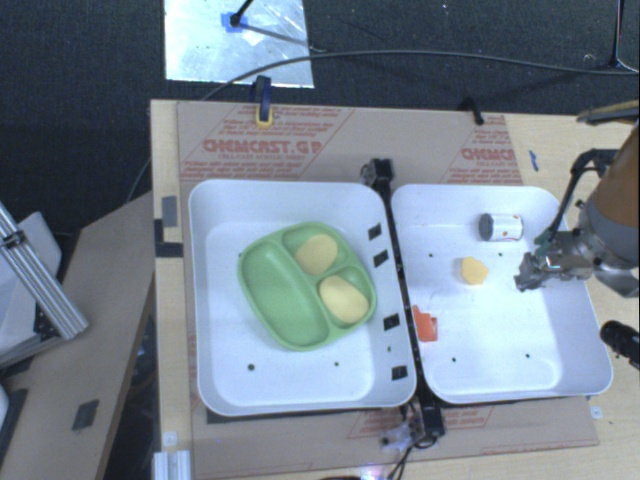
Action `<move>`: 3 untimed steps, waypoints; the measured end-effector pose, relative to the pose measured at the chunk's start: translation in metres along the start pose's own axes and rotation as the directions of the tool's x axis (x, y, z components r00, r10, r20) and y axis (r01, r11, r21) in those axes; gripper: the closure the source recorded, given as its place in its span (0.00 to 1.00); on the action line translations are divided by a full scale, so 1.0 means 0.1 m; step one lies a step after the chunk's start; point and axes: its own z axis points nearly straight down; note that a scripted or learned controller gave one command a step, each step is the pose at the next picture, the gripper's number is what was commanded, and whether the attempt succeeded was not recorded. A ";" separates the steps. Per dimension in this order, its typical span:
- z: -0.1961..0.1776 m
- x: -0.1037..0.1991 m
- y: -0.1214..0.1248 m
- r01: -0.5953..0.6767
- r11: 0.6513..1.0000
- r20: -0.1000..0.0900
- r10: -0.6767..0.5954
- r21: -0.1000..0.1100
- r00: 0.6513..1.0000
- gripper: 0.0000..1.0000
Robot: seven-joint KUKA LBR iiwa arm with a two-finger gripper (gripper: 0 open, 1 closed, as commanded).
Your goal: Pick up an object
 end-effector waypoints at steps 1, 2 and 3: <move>-0.44 -0.04 0.01 0.000 1.000 0.000 0.000 0.002 1.000 1.00; -0.47 0.46 0.05 0.005 1.000 -0.003 -0.005 0.005 1.000 1.00; -0.35 0.91 0.06 0.004 1.000 -0.003 -0.004 0.006 1.000 1.00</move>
